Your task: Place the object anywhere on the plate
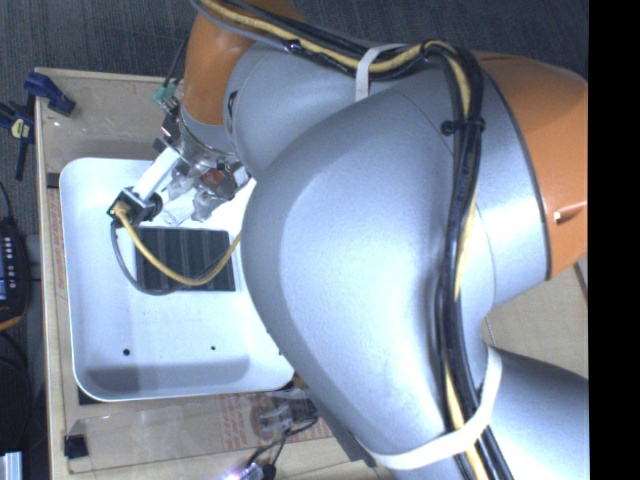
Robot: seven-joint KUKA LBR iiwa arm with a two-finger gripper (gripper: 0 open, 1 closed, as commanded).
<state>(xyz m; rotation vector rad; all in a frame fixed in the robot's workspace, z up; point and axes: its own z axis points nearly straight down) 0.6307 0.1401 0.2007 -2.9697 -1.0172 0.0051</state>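
My gripper (190, 196) hangs over the far part of the left white bin (90, 328), just above the upper edge of a dark ribbed rectangular object (185, 260) that lies flat on the bin floor. A yellow cable (175, 276) loops from the wrist across that dark object. The gripper's tip is small and partly hidden by its own hardware. The arm's grey body (400, 268) covers the whole right side of the view, including the other bin.
A blue clamp (46, 90) grips the bench's far left corner, and another sits at the left edge (14, 126). A black device (8, 268) lies left of the bench. The bin's near half shows bare white floor.
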